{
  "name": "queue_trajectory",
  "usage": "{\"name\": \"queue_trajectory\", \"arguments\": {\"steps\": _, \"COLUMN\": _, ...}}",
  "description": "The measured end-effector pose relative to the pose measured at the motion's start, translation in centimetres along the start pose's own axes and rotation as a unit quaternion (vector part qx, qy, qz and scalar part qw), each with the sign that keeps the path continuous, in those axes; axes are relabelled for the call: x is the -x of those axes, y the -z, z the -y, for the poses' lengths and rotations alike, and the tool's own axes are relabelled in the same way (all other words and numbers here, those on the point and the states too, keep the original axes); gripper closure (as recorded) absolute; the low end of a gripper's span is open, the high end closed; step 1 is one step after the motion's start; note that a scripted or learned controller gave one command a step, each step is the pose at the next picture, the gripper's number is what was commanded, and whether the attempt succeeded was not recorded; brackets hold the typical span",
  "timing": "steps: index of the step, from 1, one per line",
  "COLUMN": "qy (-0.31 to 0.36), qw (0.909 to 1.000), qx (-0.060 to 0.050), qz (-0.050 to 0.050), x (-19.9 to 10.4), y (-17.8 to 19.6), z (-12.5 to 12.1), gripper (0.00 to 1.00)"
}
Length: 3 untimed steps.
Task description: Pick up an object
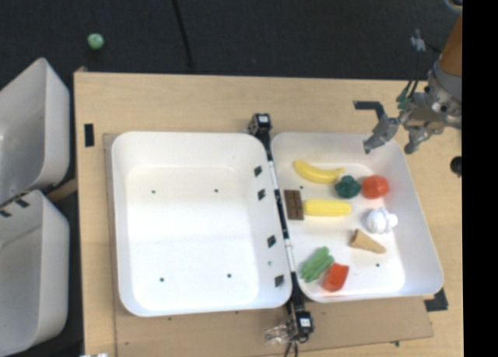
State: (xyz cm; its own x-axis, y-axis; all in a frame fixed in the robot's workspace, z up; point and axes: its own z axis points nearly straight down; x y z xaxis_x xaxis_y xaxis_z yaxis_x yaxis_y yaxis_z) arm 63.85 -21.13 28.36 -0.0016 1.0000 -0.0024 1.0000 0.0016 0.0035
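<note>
Nearest us, the left bin (pixel 191 223); then the right bin (pixel 416 223), where a banana (pixel 317 171) lies by the divider. We judge it light, stiff, slippery; grasp mid-length. Gripper (pixel 395 136), fingers spread, holds nothing.

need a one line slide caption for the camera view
Open claw hovers over right white bin of toy food, nothing between its fingers.

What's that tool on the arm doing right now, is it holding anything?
Tool: open, holding nothing, hovering over the upper right edge of the right bin, above the toy food.
</note>
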Motion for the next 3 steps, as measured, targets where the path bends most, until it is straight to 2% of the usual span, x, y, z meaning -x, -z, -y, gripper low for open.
{"name": "queue_trajectory", "arguments": {"steps": 1, "qy": -0.002, "qw": 1.0000, "qx": -0.007, "qz": -0.002, "x": 1.8, "y": -16.4, "z": 3.7, "gripper": 0.00}}
{"name": "queue_trajectory", "arguments": {"steps": 2, "qy": 0.000, "qw": 0.9999, "qx": 0.011, "qz": 0.002, "x": -4.3, "y": -16.8, "z": 1.3, "gripper": 0.00}}
{"name": "queue_trajectory", "arguments": {"steps": 3, "qy": 0.002, "qw": 1.0000, "qx": -0.002, "qz": 0.003, "x": -7.7, "y": -17.2, "z": -5.5, "gripper": 0.00}}
